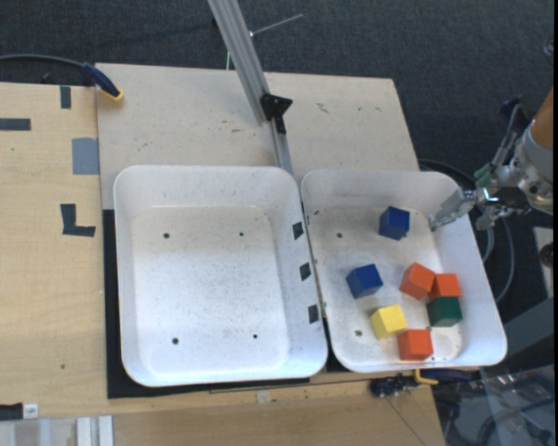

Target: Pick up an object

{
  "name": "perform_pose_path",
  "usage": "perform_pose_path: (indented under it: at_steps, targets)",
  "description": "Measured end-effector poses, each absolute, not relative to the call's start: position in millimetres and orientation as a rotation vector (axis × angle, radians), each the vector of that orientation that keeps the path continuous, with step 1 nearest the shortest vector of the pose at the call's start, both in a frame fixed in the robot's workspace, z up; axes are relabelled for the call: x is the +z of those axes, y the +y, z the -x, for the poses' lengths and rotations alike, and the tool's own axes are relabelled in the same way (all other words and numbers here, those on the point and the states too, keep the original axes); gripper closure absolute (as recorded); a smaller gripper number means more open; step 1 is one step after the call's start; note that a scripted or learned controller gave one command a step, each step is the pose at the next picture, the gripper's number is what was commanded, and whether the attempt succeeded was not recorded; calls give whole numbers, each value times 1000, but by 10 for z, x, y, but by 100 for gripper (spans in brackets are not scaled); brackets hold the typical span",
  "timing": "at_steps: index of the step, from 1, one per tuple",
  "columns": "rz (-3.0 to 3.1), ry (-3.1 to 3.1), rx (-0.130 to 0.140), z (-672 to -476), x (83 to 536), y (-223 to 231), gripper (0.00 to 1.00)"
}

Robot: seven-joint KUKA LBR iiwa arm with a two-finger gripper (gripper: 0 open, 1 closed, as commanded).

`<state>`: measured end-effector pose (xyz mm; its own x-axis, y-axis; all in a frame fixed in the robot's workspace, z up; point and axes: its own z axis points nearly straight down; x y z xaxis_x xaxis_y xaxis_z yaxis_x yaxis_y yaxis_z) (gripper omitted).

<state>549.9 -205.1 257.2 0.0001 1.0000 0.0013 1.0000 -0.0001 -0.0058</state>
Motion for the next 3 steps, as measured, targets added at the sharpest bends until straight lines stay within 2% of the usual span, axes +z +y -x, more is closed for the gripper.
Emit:
perform_pose_path:
  at_steps: [1, 3]
  targets:
    - [2219, -2223, 1, -5508, 2599, -2049, 0]
    - [2218, -2219, 6, -5485, 1694, -2027, 0]
